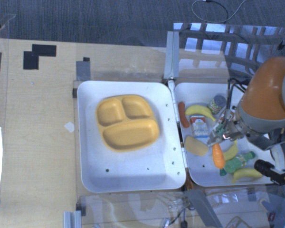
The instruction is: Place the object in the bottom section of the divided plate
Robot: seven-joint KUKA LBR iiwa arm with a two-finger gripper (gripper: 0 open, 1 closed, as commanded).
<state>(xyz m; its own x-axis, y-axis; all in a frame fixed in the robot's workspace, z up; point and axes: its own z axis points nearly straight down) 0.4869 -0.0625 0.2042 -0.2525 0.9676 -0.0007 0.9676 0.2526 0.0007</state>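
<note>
A yellow divided plate (127, 122) lies in the left bin (128, 175). It has two small sections at the top and one wide bottom section (131, 134), and nothing lies in any of them. My gripper (220, 133) hangs low over the right bin (204, 177), in the middle of the toy foods. It is just above the top of an orange carrot (218, 157) and to the right of a red-and-white packet (199, 126). Nothing shows as lifted by it.
The right bin also holds a red sausage (183, 114), a banana (200, 110), a pale yellow piece (196, 147), a green bottle (238, 164), a second banana (247, 175) and a grey can (219, 101). A raised divider (176, 127) separates the bins.
</note>
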